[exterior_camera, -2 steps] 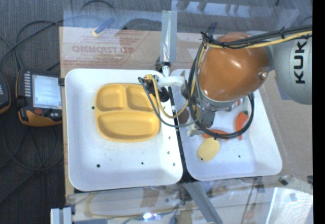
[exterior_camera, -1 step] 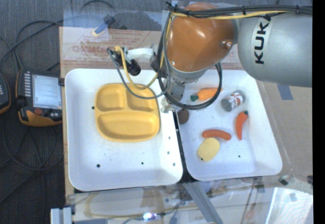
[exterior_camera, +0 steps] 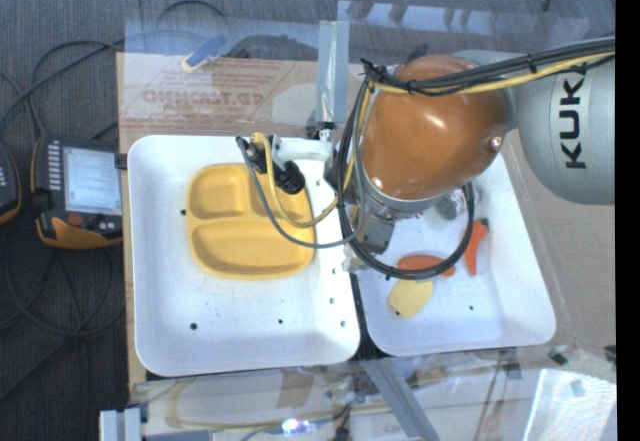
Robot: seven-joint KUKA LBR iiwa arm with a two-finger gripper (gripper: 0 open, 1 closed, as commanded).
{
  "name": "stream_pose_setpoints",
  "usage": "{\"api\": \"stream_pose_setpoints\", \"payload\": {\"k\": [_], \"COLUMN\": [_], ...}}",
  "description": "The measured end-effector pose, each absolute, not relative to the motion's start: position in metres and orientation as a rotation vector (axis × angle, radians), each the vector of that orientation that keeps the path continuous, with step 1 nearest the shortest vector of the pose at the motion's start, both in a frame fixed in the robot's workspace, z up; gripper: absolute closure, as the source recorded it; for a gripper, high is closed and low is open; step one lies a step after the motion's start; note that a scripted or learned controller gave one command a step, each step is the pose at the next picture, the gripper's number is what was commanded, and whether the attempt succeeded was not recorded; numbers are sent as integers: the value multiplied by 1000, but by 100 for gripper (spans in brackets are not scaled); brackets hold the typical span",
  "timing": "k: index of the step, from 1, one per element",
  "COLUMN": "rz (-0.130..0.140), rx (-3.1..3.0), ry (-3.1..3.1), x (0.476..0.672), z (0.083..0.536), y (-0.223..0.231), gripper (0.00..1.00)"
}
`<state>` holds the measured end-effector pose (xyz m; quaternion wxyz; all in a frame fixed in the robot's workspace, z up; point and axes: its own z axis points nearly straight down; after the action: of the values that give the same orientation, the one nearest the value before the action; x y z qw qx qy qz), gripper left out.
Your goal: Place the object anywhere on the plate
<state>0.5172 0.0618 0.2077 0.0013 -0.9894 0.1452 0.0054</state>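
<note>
Arm over the right bin — plate waits left

Gripper [exterior_camera: 375, 229] state cannot be told; yellow plate [exterior_camera: 245, 222] lies left — orange object [exterior_camera: 420, 263] just right.

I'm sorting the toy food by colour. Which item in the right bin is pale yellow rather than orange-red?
The rounded pale yellow piece nearest the bin's front edge. The flat oval just behind it and the slim carrot-like piece are orange-red.

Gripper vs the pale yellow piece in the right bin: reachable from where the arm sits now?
Probably yes. The pale yellow piece lies open on the floor of the right bin, just below the wrist, with nothing on top of it. The red-orange piece lies right beside it, so a descent could nudge that.
</note>
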Motion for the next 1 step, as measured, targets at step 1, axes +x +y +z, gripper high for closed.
{"api": "stream_pose_setpoints", "payload": {"k": [1], "rz": [17], "rx": [-3114], "ry": [391], "x": [563], "z": [179], "y": [29], "gripper": [100]}}
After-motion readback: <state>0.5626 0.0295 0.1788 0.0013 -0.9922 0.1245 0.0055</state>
